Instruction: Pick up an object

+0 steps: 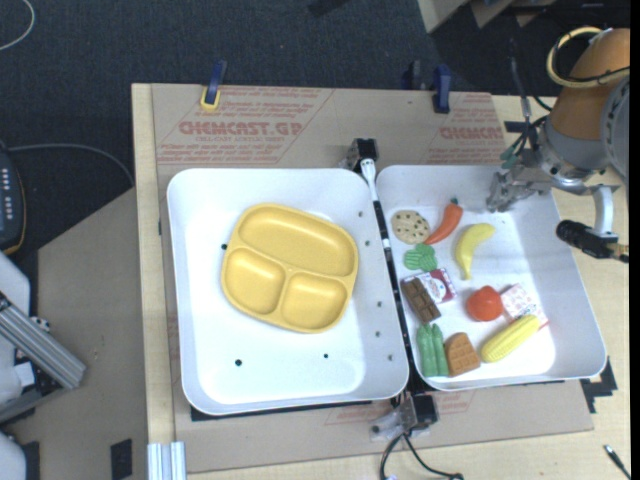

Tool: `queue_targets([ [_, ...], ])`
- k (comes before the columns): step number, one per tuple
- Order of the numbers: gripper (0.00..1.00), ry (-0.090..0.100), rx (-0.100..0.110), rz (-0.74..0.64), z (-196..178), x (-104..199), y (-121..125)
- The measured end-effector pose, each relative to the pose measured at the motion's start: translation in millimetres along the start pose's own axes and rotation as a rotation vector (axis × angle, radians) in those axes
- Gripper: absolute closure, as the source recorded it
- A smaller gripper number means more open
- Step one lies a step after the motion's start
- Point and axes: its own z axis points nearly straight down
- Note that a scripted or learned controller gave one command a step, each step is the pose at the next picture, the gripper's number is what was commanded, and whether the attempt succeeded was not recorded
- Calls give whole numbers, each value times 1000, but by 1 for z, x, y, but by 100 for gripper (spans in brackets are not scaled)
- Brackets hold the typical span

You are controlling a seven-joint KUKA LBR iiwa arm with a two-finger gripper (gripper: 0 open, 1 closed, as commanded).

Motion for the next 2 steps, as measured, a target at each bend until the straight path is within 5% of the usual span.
queue_targets([
  [2,100,-6,-7,4,-120,-3,14],
])
